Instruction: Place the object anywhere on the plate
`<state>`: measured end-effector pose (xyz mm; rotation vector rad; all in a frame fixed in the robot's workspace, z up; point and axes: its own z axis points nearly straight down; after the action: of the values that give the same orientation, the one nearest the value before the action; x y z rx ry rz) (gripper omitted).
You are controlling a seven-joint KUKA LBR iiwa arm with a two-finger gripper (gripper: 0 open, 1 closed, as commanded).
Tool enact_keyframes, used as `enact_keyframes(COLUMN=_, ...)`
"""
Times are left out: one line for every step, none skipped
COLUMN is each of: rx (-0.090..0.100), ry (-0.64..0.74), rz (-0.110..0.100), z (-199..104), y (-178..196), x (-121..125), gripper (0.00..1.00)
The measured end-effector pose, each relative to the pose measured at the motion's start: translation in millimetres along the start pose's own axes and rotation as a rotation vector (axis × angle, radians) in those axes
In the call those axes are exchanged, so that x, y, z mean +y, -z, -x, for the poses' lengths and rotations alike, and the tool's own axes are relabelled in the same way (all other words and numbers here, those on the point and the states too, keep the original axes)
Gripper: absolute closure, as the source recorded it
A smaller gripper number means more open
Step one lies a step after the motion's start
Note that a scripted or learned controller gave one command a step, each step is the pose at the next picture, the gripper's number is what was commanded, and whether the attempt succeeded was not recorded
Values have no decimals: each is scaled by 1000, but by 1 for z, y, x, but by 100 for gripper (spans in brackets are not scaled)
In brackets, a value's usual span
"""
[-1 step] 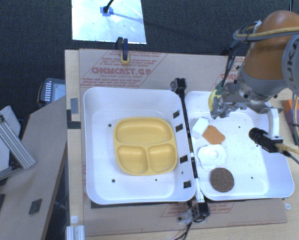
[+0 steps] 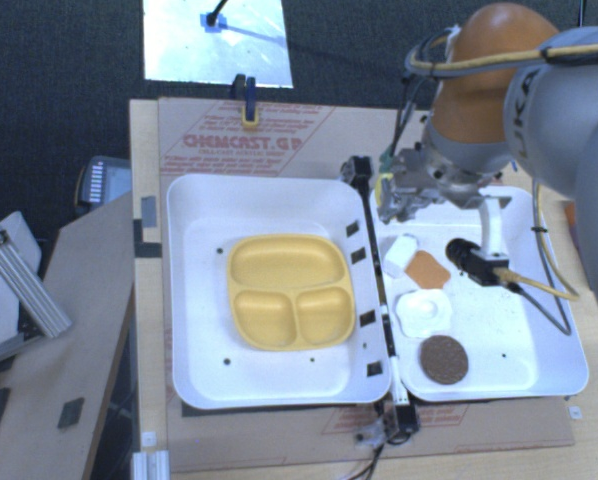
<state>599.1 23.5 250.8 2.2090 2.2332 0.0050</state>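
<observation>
Gripper (image 2: 404,208) poised over right bin's (image 2: 554,368) far-left corner, claw state cannot tell; candidate objects — orange piece (image 2: 428,270), white pieces (image 2: 423,311), brown disc (image 2: 444,359) — lie right of yellow plate (image 2: 284,290), awaiting pickup.

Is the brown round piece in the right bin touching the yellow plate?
Apart. The camera view shows the brown round piece lying in the right bin, while the yellow plate sits in the left bin, with the bin walls between them.
</observation>
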Motion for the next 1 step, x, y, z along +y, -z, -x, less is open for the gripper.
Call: enact_keyframes(rx=0, ry=-2, rz=1, z=-41, y=-7, x=36, gripper=100)
